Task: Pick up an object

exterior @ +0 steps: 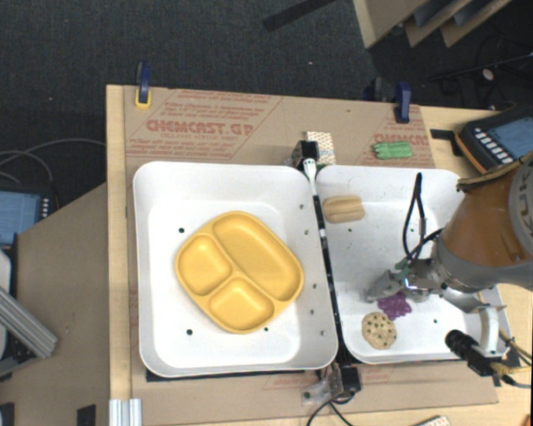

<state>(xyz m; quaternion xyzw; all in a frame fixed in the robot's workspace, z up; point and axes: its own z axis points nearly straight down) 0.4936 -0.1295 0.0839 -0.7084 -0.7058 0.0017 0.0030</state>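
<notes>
While the two-finger gripper [388,289] hovers, fingers seemingly spread, over the small purple crumpled object [394,305], the approach looks underway; descending and closing comes next.

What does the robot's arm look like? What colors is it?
The arm is fat and round, with an orange-brown band and grey metal parts below it. A thin black cable loops along it down toward the small grey hand.
</notes>
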